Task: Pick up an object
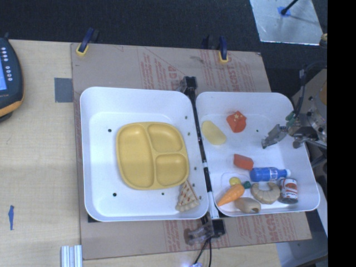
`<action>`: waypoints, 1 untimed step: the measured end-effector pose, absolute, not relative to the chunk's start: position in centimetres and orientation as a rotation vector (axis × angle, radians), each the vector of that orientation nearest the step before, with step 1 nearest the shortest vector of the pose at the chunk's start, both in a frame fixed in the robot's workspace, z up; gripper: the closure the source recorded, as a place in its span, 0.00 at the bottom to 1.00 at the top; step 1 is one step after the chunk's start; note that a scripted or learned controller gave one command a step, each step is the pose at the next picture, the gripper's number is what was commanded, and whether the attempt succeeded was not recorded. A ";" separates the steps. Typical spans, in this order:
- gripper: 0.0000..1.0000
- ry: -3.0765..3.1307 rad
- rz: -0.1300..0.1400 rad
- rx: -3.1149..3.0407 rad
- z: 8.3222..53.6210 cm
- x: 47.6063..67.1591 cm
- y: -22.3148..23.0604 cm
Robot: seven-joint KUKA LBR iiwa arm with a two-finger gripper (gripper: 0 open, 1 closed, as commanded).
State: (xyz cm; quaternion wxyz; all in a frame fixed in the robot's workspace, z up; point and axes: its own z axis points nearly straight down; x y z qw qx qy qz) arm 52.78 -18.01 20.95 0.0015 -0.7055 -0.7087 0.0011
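Tool [276, 135] at 3 o'clock of the right bin [218, 102]; you see nothing in it, and how wide it stands cannot be told.

Your right bin lists: red block [236, 121] at 12 o'clock; pale yellow piece [213, 133] at 9 o'clock; orange-red block [243, 161] centre; blue bottle [269, 174], carrot [231, 194], bagel-like ring [266, 192], small can [288, 189] and tan piece [247, 205] clustered at 6 o'clock, all apart from the tool. Your left bin [94, 102] holds a yellow divided plate [152, 154] at centre and a pizza slice [187, 196] at 5 o'clock. Both bins sit on the table [39, 166].
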 end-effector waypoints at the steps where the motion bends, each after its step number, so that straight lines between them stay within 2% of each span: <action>1: 0.00 -2.225 0.008 -2.203 8.7 53.9 -13.4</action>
